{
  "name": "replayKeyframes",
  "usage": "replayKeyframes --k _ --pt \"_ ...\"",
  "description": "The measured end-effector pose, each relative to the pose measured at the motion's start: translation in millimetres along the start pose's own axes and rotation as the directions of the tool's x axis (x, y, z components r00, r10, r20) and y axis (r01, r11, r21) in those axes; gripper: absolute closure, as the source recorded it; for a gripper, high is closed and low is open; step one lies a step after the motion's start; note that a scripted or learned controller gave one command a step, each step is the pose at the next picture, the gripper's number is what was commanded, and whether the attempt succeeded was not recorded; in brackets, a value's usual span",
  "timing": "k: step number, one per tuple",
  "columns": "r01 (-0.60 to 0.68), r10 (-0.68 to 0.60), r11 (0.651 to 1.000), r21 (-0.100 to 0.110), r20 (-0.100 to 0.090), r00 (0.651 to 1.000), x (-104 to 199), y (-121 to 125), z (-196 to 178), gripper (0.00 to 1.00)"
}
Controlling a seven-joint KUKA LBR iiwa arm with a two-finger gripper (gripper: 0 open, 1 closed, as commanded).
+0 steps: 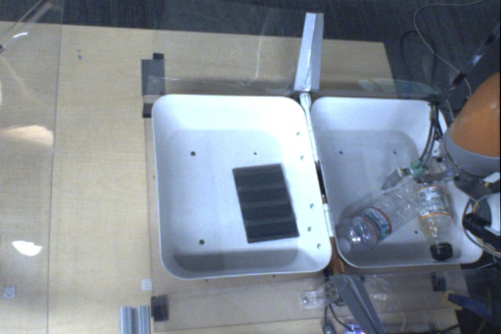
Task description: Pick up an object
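Note:
A black ribbed rectangular pad [266, 202] lies flat in the middle of the left bin [180, 168]. In the right bin [352, 137] a clear plastic bottle [377, 220] with a blue label lies on its side, neck toward the near left corner. Beside it, at the bin's right, lies a small clear bottle [433, 220] of amber liquid with a black cap. The arm with its orange band [477, 121] reaches in from the right. Its gripper [413, 170] hangs low over the upper ends of the two bottles, close to or touching the clear plastic.
A metal upright post [310, 51] stands at the back where the two bins meet. Cables [438, 19] run along the right side behind the arm. Clamps and brackets [352, 301] sit at the bench's front edge below the right bin.

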State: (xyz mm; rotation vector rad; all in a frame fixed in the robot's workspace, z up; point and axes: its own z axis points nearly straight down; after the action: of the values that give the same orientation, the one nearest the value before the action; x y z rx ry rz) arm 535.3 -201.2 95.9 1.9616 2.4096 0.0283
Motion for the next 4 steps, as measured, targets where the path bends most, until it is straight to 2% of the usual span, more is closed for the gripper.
replayKeyframes --k 1,2,3,4 --pt "0.005 -0.005 1.0 -0.002 0.0 1.0 1.2 2.2 -10.6 1.0" --pt "0.005 -0.005 1.0 -0.002 -0.002 1.0 1.8 2.2 -10.4 0.0" --pt "0.053 -0.053 0.998 0.018 -0.011 0.999 0.9 -6.5 5.3 0.0" --pt "0.062 -0.062 0.998 0.019 -0.009 0.998 4.5 -43.1 4.0 0.0"
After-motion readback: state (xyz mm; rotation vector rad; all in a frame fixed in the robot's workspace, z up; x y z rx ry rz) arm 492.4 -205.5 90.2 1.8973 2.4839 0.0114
